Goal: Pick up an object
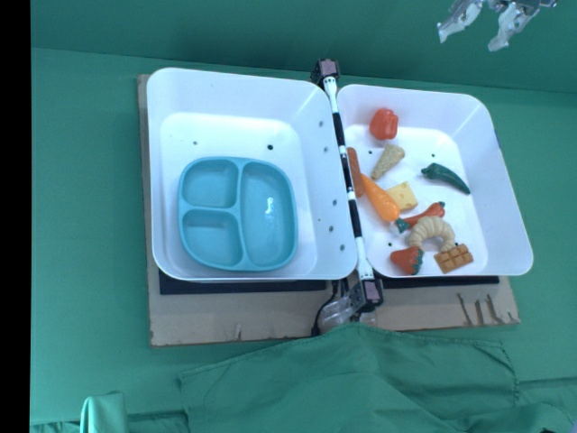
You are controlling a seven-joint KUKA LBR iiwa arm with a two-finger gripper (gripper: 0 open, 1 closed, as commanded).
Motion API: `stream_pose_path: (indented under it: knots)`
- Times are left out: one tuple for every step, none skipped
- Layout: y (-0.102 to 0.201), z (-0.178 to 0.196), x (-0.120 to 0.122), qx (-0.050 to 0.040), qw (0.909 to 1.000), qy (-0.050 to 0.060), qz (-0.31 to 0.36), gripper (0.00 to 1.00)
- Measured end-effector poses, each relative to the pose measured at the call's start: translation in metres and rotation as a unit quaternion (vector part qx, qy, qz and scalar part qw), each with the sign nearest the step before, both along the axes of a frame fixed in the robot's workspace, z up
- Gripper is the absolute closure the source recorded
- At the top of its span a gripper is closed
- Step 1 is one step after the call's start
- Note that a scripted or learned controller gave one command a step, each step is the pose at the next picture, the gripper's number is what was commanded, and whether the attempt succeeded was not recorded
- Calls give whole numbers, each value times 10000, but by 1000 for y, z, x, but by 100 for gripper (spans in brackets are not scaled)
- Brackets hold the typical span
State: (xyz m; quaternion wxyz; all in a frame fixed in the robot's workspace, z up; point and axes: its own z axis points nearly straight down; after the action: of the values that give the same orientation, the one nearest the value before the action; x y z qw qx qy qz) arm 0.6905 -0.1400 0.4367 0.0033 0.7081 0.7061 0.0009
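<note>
Gripper (488, 23) sits at top right, above the green backdrop, beyond the far edge of the right bin (505, 197). Fingers are spread apart, nothing between them.

Left bin (236, 97) holds a blue divided plate (238, 213), three compartments, lying flat near the bin's front left.

Right bin contents:
- red pepper (383, 123) at the far end
- cone (389, 161) just in front of it, tilted
- green chili (446, 178) toward the right wall, apart from the rest
- carrot (380, 198) lying diagonal near the centre divider, with an orange strip (353, 171) beside it against the left wall
- yellow cheese block (402, 195) touching or just beside the carrot
- red chili (421, 216) in front of the cheese
- croissant (431, 233) just in front of the red chili
- strawberry (407, 260) at the near edge
- waffle (453, 258) at the near edge, right of the strawberry

Both bins rest on a cardboard sheet (225, 318). Green cloth (361, 382) is bunched at the bottom.
</note>
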Motion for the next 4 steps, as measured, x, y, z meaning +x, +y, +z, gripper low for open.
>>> stream_pose_path:
  knots:
    - [-33,-41,-37,6,10000,41,-25,0]
    - [-32,-25,-35,-15,10000,-22,-20,100]
    - [-32,-25,-35,-17,10000,-15,-23,0]
    - [-32,-10,-34,-32,10000,-54,-33,100]
